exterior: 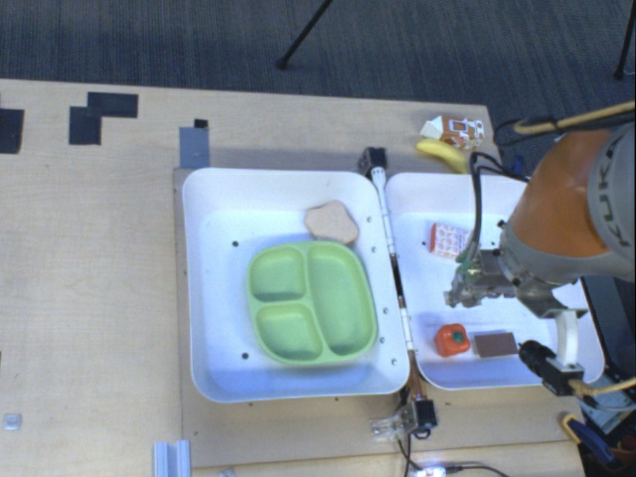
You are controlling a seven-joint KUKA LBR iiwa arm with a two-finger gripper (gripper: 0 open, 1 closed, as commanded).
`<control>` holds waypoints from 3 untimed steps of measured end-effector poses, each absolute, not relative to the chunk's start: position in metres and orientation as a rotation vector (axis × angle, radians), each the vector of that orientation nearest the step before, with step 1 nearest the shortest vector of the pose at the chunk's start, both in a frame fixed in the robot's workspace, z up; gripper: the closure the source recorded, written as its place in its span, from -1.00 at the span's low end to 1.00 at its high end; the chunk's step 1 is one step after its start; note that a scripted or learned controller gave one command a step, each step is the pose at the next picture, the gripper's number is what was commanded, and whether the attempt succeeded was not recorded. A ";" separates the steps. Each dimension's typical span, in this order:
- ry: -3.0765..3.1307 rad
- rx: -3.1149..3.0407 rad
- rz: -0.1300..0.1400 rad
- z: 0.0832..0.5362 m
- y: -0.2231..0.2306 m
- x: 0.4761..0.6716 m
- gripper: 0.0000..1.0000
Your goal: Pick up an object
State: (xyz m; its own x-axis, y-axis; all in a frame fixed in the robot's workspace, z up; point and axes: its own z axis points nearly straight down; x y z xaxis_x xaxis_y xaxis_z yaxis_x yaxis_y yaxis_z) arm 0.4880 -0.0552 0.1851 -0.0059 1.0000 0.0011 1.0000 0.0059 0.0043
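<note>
right bin (429, 371), near edge of the bench (89, 296): one small red-orange item with a green top, tomato-like (452, 340), lying just beside a flat brown block (495, 344); further back in the same bin, a small red-and-white packet (448, 238). tool (467, 288): hangs over the middle of this bin, between the packet and the tomato-like item, apart from both; nothing is seen between its parts, and whether it is spread or pressed together cannot be told from this slant. left bin (199, 266): one green divided plate (311, 301), three compartments, all bare; one tan bread-shaped piece (332, 223) touching the plate's far rim. outside the bins, far right of the bench: a yellow banana-like item (443, 152) and a small printed packet (461, 127). risks, as judged: the tool sits over bare bin floor, so a straight descent likely closes on nothing; the tomato-like item looks round and may roll or squirt out of a pinch; its closeness to the brown block may let the tool strike or catch both; the flat packet and block offer little height to grip.
</note>
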 end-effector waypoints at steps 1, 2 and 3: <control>2.223 2.216 0.003 0.184 -0.080 0.487 1.00; 2.223 2.217 0.002 0.169 -0.104 0.494 1.00; 2.222 2.216 0.003 0.180 -0.134 0.522 1.00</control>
